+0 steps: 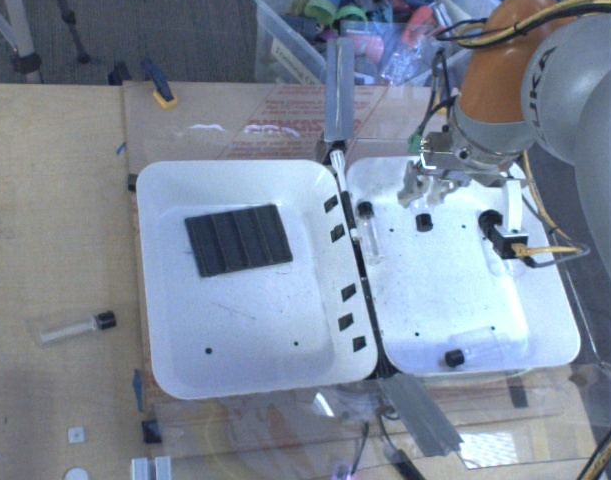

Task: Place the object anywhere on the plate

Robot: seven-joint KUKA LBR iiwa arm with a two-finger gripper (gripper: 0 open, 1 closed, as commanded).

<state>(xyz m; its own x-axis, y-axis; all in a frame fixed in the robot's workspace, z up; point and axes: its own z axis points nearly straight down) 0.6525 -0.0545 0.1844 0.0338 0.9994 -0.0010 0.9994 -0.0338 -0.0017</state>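
The grey arm (575,88) reaches in at two o'clock, over the right bin (545,338). The dark ridged plate (238,239) lies in the left bin (165,358), at nine o'clock. The gripper (425,190) hovers above the right bin, whether apart or together I cannot tell, beside a clear syringe (368,230).

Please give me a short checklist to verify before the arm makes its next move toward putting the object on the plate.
1. Dark ribbed plate lies flat in the left bin: ok.
2. Plate surface free for placing: ok.
3. Gripper is over the right bin, near its back edge: ok.
4. Object is between the fingers: cannot tell.
5. Small black-capped object lies on the bin floor just below the gripper: ok.
6. Divider between the bins must be crossed: not ok yet.
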